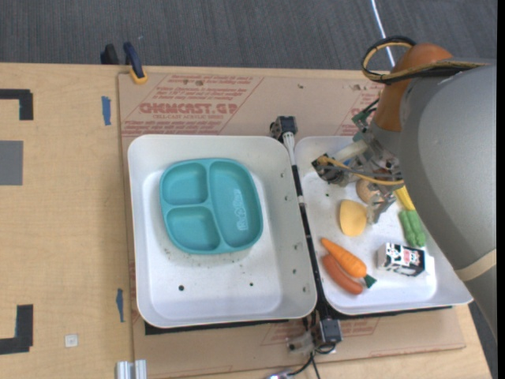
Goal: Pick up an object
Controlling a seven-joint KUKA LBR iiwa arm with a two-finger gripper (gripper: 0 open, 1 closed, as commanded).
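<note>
My gripper (372, 189) hangs low over the back of the right bin (316, 212), under the grey arm with its orange band (410, 69). Wires and the wrist cover its tip. A small tan piece (364, 188) sits right at the gripper, and I cannot tell whether it is held. Just in front lies a yellow lemon-shaped toy (353, 217). Two orange carrots (345, 257) lie near the bin's front left. A green vegetable (412, 227) and a black-and-white carton (404, 259) lie to the right, beside the arm.
The left bin (150, 283) holds a teal divided plate (211, 205). A black clamp (282, 125) sits at the back between the bins, another (327, 332) at the front. The arm's bulk covers the right bin's right side.
</note>
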